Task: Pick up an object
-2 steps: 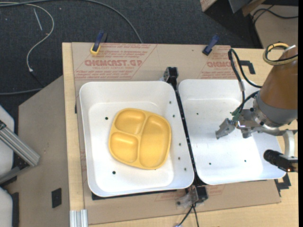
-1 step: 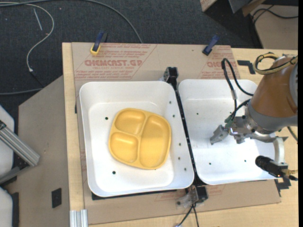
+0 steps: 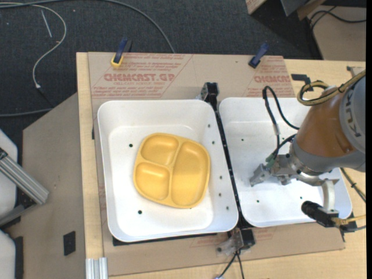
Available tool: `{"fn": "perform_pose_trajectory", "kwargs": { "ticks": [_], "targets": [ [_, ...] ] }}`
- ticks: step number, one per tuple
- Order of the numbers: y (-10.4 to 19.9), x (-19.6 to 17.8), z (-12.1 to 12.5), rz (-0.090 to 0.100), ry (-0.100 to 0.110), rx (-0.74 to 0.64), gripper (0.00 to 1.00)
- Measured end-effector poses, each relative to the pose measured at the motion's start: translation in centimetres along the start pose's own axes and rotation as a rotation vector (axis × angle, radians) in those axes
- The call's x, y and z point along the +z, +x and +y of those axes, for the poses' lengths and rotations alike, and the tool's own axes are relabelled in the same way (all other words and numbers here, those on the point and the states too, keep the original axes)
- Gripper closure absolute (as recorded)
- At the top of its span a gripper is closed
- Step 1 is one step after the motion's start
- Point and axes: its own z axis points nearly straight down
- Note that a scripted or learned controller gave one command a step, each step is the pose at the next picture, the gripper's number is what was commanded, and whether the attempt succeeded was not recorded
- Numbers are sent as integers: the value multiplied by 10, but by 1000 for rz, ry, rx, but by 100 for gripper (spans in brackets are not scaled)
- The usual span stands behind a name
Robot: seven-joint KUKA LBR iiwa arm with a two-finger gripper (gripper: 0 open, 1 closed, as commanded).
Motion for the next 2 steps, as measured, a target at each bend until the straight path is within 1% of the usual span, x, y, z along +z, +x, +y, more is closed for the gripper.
{"fn": "perform_pose_trajectory", "kwargs": {
  "ticks": [1,2],
  "targets": [
    [0,-14,2,-1,-7,0,100],
    [3,-57,5,-4,-12,-2,100]
  ]
}}
